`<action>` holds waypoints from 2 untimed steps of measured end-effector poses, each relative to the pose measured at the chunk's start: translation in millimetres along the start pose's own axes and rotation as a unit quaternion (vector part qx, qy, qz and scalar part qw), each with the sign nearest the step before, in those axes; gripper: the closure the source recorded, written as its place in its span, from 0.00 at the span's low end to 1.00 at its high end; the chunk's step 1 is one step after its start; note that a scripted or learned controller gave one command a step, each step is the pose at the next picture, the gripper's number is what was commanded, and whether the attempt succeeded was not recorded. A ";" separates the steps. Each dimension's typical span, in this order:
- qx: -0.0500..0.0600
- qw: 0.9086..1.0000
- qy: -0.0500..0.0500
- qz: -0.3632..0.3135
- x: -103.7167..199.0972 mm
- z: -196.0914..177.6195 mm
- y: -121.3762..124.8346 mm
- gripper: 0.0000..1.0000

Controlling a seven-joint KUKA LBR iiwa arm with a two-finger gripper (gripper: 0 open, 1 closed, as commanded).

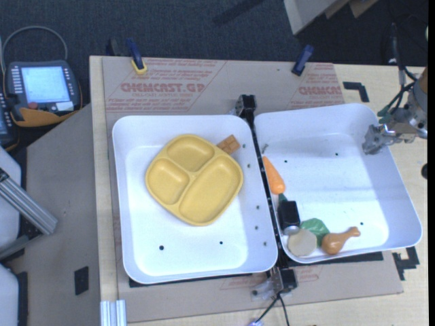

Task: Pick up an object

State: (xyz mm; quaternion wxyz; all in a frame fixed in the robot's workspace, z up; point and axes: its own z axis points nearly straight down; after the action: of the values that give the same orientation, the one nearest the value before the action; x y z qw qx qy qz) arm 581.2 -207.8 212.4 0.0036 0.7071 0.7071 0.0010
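Orange carrot (273, 175), right bin (401, 202), left edge: target, untouched. My gripper (375, 140) hovers over far-right rim, finger state unreadable. Step: approach. Next: travel left, descend.

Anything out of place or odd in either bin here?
Nothing spilled or damaged. The yellow divided plate lies askew in the left bin, and a brown block sticks out from its upper right edge.

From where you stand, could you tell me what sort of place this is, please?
Probably a robotics lab bench for pick-up trials: two white bins clamped onto a board, toy food such as a carrot and drumstick, and a teach pendant alongside.
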 end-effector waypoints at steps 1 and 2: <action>-0.001 1.000 0.000 0.000 -6.6 -60.5 8.0 1.00; 0.003 1.000 0.002 -0.002 37.8 -60.2 12.5 1.00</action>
State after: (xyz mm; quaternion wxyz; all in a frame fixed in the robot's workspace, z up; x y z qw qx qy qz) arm 593.3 -169.9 272.5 -0.0004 0.7054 0.7088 0.0005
